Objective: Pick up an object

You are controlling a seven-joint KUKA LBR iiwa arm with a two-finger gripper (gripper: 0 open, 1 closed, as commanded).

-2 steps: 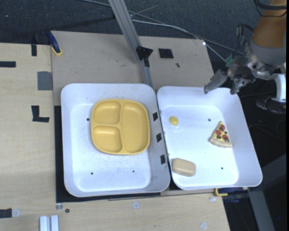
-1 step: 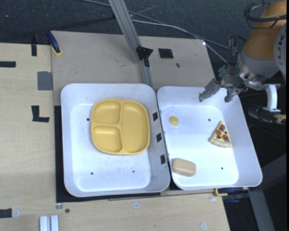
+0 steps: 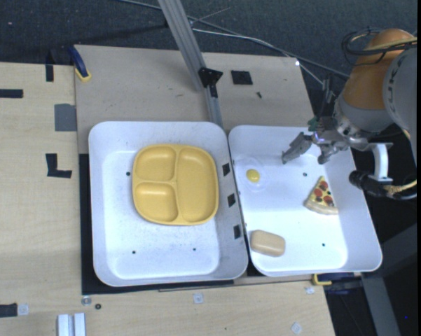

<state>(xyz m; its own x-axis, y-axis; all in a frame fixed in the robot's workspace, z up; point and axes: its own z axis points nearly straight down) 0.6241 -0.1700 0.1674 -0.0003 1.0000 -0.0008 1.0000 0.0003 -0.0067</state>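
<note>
Nearest the camera, one tan rounded block [image 3: 267,243], shaped like a bar of soap or a small bread roll, is seen lying flat near the front left corner of the right bin [image 3: 357,247]. Two white bins are counted on the bench [image 3: 28,208], side by side and touching along their inner rims. Three small things are found in the right bin: the tan block, one slice of toy pizza [image 3: 321,196], and one fried egg toy [image 3: 253,176]. The pizza slice is shown as a pale wedge with a crust edge and red and dark spots on top; it is placed toward the right side of the bin, well apart from the block. The egg is made out as a white patch with a round yellow yolk, set near the bin's left wall, hard to tell from the white floor. One yellow plate [image 3: 175,184] with three compartments is held by the left bin [image 3: 112,257], lying flat near its middle. One gripper [image 3: 309,152] is seen above the back part of the right bin, its two dark fingers spread apart with nothing between them, well clear of all three small things. One grey arm [image 3: 378,82] with an orange band is seen reaching in from the right.
</note>
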